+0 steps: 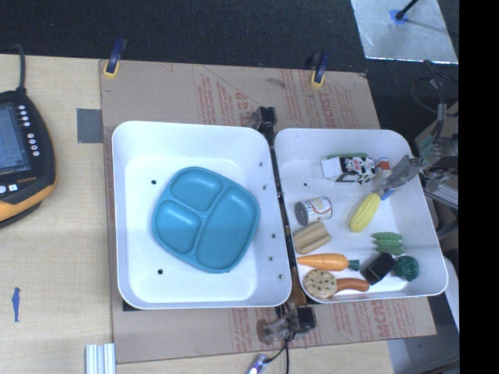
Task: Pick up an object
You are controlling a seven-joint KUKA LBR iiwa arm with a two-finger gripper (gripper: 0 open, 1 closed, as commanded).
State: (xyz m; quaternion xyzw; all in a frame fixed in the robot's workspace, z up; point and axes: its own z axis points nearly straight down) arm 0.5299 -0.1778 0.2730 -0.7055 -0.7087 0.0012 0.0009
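The tool [387, 187] comes in from three o'clock over the right bin [405, 142], its grey fingers spread apart and holding nothing, and the corn cob [364, 212] lies just at its seven o'clock, long axis running one to seven, tip near the fingers.

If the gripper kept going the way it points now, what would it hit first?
The gripper reaches in from the right bin's right rim, pointing down-left. The corn cob lies first in that line, though its height above the corn is unclear from this view.
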